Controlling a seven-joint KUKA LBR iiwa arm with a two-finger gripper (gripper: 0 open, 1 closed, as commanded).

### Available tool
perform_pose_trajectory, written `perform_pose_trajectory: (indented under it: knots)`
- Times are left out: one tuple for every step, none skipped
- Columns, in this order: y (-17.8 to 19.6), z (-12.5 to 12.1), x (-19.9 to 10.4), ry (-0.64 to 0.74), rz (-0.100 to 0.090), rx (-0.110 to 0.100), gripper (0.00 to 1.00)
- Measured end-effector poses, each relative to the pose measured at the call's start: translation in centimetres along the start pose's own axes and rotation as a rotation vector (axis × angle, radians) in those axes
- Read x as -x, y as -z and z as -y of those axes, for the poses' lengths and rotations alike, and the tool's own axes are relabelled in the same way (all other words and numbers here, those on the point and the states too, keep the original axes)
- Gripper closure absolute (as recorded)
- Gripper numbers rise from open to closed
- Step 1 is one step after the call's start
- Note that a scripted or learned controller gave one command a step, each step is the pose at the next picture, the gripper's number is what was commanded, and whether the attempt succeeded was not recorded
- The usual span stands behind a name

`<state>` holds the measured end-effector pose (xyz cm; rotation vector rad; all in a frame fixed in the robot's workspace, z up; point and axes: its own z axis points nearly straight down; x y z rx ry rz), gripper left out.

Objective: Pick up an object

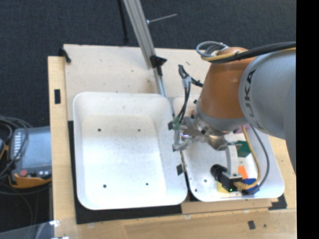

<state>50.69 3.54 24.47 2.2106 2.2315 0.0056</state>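
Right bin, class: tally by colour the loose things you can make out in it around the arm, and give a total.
Green thing: 1
Orange thing: 1
Yellow thing: 1
Blue thing: 1
Total: 4 in the right bin; the arm covers part of it, so more may lie under it.

the shallow plastic left bin (pixel 124 148) is white, speckled with small dark dots; the right bin (pixel 209 190) is white too. the wooden tabletop (pixel 99 63) is pale tan. grey arm (pixel 271 96) with an orange band (pixel 222 86); orange (pixel 242 171), green (pixel 242 148) and yellow (pixel 223 187) pieces lie in the right bin
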Motion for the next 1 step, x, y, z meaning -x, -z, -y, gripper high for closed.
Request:
perform_pose_trajectory:
  knots:
    - [-0.56, 0.87, -4.59, -0.002, 0.001, -0.004, 1.00]
